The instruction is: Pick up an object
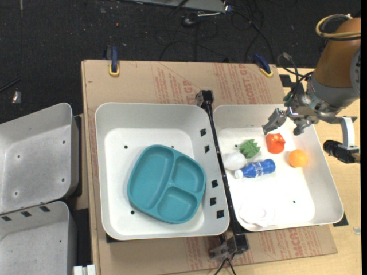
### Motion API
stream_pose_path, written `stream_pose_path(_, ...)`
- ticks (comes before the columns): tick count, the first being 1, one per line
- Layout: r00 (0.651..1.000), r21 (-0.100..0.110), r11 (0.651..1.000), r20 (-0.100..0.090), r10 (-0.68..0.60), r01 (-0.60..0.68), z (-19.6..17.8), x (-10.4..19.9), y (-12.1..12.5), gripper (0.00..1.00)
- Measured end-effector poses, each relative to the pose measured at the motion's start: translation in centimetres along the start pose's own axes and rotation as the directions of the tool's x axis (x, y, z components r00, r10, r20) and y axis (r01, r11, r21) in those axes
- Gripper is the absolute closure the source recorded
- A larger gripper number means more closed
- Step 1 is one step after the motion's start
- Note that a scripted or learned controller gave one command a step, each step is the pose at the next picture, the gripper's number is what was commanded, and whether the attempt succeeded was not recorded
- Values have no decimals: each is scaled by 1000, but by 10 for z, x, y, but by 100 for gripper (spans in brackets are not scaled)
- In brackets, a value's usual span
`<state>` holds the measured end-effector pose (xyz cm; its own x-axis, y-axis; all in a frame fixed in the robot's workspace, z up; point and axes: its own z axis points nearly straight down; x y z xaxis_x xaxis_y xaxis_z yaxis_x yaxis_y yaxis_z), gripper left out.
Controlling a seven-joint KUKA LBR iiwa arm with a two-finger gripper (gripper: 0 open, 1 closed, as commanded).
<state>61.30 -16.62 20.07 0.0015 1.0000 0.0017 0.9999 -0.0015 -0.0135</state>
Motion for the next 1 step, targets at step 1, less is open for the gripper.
stream_pose_path(1, 1000, -13, 1000, 2, -3, 3, -8, 0, 3, 0)
